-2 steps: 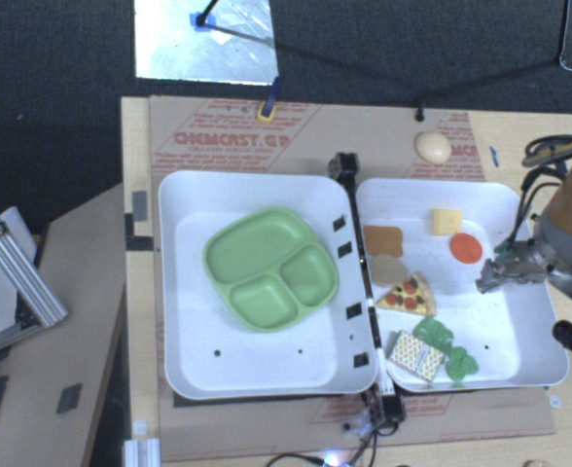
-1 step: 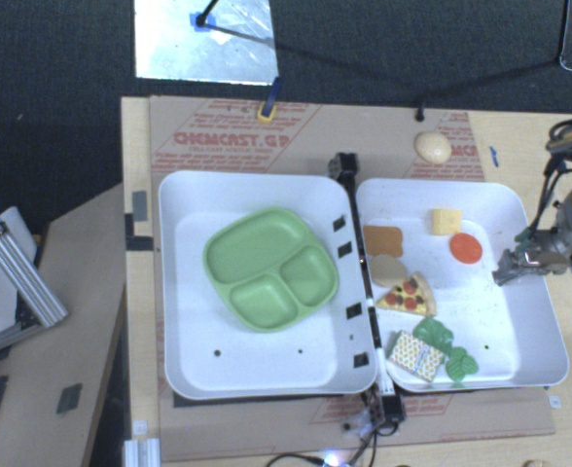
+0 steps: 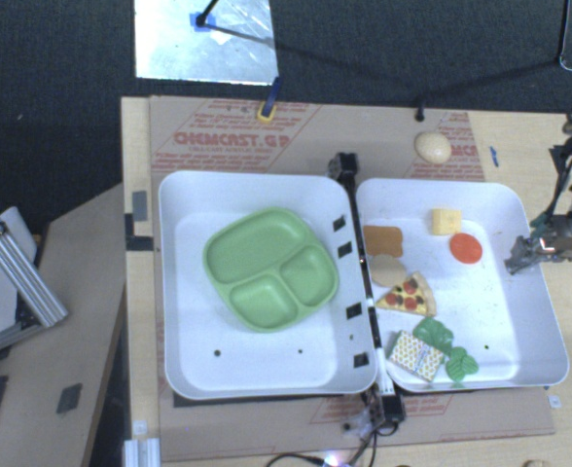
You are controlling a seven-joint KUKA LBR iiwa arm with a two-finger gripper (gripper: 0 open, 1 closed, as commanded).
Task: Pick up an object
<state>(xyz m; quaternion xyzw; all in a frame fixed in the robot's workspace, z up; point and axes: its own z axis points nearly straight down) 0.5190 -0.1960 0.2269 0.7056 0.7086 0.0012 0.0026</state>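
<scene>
The right bin (image 3: 519,305) holds toy food. There is a yellow cheese cube (image 3: 446,222), a red disc (image 3: 466,249), a brown bread slice (image 3: 383,239), a pale beige piece (image 3: 388,272), a pizza slice (image 3: 410,297), green lettuce (image 3: 444,345) and a small patterned packet (image 3: 414,356). My gripper (image 3: 521,258) hangs over the right bin's right rim, right of the red disc and apart from it. Nothing shows in its grip.
A green three-compartment plate (image 3: 271,270) lies in the left bin (image 3: 184,358). A beige egg-shaped object (image 3: 433,146) rests on the bench behind the right bin. A black divider (image 3: 359,270) with clips runs between the bins. A shiny metal sheet (image 3: 206,25) lies far back.
</scene>
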